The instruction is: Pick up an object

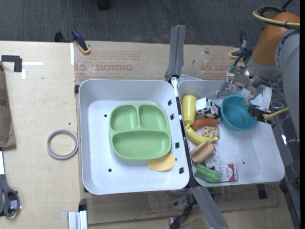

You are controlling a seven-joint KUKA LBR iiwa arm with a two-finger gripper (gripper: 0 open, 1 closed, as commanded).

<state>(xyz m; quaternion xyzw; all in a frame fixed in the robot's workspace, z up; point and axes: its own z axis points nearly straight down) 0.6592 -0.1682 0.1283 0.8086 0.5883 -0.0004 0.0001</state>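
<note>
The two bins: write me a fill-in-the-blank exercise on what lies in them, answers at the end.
1. The green tray lies in the ____ bin.
2. The bowl in the right bin is ____ in colour.
3. The yellow disc lies at the tray's ____ edge.
4. The gripper is above the ____ bin.

Missing words: left; blue; near; right.

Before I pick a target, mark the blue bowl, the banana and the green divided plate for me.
blue bowl (237, 113): camera view, inner hollow, right bin.
banana (196, 136): camera view, middle of its curved body.
green divided plate (140, 141): camera view, floor of the large compartment, left bin.
</note>
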